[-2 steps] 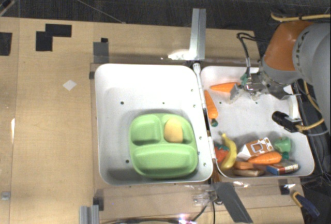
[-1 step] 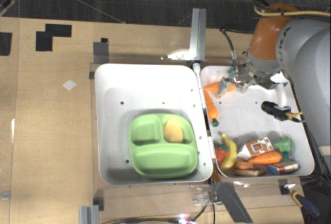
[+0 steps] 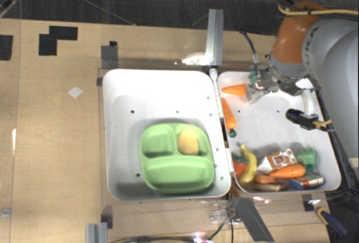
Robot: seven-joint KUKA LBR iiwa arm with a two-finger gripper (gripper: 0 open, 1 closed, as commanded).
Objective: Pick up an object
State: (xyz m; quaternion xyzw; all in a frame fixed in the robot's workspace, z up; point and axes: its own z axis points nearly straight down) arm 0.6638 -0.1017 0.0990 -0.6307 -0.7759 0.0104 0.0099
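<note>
My gripper (image 3: 257,88) hangs low over the far left part of the right bin (image 3: 269,124), under the arm's orange band (image 3: 289,40). An orange carrot piece (image 3: 233,90) lies just to its left with its thick end against the gripper; I cannot tell whether it is gripped. A second, longer carrot (image 3: 229,115) lies along the bin's left wall. At the bin's near edge sits a pile: a banana (image 3: 248,162), a carrot (image 3: 289,170), a white carton (image 3: 280,158), a green item (image 3: 307,156) and a blue and red item (image 3: 308,182).
The left bin (image 3: 129,101) holds a green divided plate (image 3: 174,172) with a yellow round item (image 3: 188,141) in its far right compartment. A metal post (image 3: 215,40) stands behind the wall between the bins. A black fitting (image 3: 300,118) sticks out from the arm at the right.
</note>
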